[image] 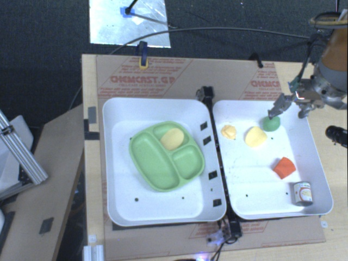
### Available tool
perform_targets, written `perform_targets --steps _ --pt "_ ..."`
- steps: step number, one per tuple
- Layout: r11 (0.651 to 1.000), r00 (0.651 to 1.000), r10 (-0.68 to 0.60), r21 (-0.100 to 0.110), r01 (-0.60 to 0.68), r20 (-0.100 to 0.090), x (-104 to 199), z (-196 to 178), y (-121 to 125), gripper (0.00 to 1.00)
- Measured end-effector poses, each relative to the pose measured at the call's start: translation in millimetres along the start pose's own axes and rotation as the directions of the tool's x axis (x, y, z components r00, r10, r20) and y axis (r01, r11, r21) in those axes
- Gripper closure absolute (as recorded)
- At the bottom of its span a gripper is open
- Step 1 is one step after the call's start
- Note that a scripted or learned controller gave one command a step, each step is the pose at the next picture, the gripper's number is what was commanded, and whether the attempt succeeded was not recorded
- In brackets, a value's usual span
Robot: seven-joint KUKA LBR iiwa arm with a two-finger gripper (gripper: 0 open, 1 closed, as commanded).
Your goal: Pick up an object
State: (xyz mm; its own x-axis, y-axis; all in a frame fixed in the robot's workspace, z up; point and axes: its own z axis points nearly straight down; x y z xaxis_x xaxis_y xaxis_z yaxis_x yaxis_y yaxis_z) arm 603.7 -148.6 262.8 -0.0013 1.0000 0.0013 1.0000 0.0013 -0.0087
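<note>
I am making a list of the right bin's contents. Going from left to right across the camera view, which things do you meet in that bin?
Small yellow piece → larger yellow piece → green ball → orange block → small can.

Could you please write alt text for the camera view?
The pincer hovers by a green object in the right bin, which also holds two yellow pieces, an orange block and a can. The left bin holds a green tray.
</note>
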Motion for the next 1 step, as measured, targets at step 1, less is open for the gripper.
perform_targets --steps 1 --pt "1.000 1.000 -0.002 -0.010 0.002 0.002 0.2 -5.5 1.9 0.00"
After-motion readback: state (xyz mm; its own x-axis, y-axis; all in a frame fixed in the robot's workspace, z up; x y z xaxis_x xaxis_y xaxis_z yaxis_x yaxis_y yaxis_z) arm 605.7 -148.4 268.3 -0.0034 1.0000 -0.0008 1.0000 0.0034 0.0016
